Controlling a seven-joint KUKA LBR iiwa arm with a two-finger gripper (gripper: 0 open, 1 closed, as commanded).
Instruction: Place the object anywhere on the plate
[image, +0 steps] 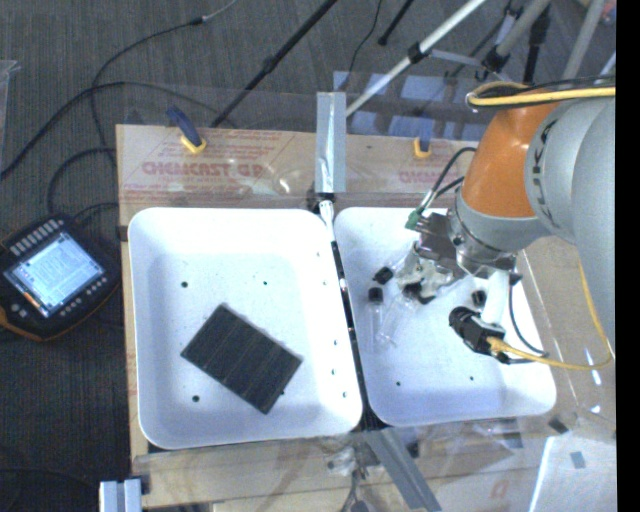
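Pincer (415, 280) low in the right bin (440, 395), near its back left corner; open or closed cannot be told, nor any object made out in it. Dark ribbed plate (241, 357) lying toward the front of the left bin (160, 240), well apart. Risks: lifting off with nothing gripped, dropping over the divider, or releasing short onto bare bin floor.

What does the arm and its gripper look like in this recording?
The arm is bulky and rounded, with a grey shell and a broad orange band above the wrist. The gripper is a compact block of grey metal and black parts with a green tab at its top. A yellow cable loops over the arm, and a black plug hangs below.
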